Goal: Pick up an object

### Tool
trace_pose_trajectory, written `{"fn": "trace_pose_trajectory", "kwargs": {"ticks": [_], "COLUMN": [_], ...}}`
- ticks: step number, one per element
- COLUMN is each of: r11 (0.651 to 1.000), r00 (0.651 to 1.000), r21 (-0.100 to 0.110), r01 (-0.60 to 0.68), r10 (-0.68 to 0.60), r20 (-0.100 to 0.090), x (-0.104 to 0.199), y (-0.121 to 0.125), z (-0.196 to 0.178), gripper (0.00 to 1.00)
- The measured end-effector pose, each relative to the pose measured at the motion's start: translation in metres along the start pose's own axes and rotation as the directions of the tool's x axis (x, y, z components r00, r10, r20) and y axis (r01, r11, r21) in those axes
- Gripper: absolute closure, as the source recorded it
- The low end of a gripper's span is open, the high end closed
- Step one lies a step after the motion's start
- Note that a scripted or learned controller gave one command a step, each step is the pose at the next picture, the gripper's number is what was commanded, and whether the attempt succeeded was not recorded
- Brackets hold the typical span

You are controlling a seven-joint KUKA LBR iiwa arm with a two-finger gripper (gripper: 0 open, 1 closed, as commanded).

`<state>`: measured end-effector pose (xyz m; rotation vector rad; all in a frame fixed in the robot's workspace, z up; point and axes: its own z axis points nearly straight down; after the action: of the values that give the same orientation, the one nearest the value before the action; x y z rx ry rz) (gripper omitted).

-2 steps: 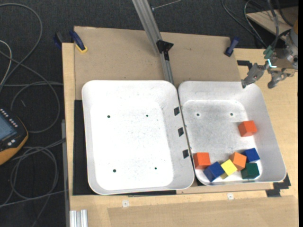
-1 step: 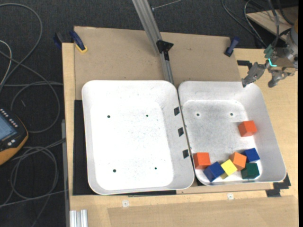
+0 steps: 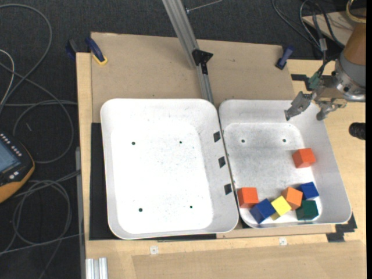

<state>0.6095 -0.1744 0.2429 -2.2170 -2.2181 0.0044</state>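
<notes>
Two bins side by side on table (image 3: 174, 68). Blocks (image 3: 280, 201) clustered in right bin (image 3: 334, 173), near edge; one block (image 3: 303, 157) apart, behind cluster.

KUKA iiwa arm (image 3: 356, 45): tan-orange band with a grey segment beneath it. Below that, a pale metallic wrist flange carries the two-finger gripper (image 3: 308, 111). Fingers (image 3: 296, 107): grey, slender, each ending in a darker tip. Thin dark cables run beside the wrist, above the fingers.

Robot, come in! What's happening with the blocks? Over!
Gripper open, holding nothing, over right bin's far edge. Blocks clustered at near edge, one orange block apart. Nothing in the way.
</notes>
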Motion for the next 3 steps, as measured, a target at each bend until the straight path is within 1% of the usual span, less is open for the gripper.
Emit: {"fn": "trace_pose_trajectory", "kwargs": {"ticks": [1,2,3], "r11": [1.000,1.000,1.000], "r00": [1.000,1.000,1.000], "r21": [-0.001,0.002,-0.009], "r01": [0.000,0.000,0.000], "r10": [0.000,0.000,0.000], "r20": [0.000,-0.001,0.001], "x": [0.001,0.006,0.006], "y": [-0.003,-0.002,0.001], "z": [0.043,0.105,0.089], "gripper": [0.00,0.00,1.00]}}
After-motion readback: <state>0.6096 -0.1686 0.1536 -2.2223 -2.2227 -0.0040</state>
